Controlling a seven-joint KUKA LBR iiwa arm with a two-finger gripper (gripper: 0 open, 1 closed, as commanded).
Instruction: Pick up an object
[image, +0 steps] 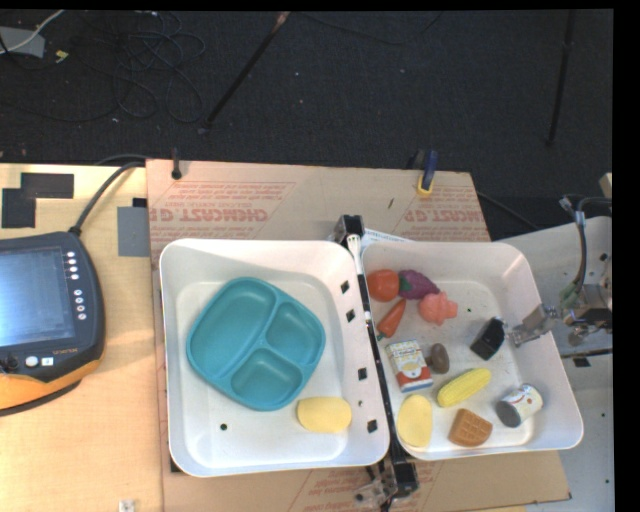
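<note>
The right bin (545, 300) holds several small toys. At its back lie a red tomato-like piece (383, 285), a purple piece (420, 283), a pink piece (438, 308) and an orange carrot (392, 317). A black block (487, 338) sits alone toward the right wall. Nearer the front are a small red-and-white carton (408, 364), a brown lump (438, 356), a yellow corn cob (464, 386), a yellow fruit (416, 420), a brown biscuit-like piece (470, 428) and a white-and-grey item (518, 405).
The left bin (180, 290) holds a teal divided plate (257, 342) and a yellow lemon-like toy (323, 414) at its front right. A metal bracket (530, 326) reaches over the right bin's right rim. A pendant with a screen (45, 305) lies at far left.
</note>
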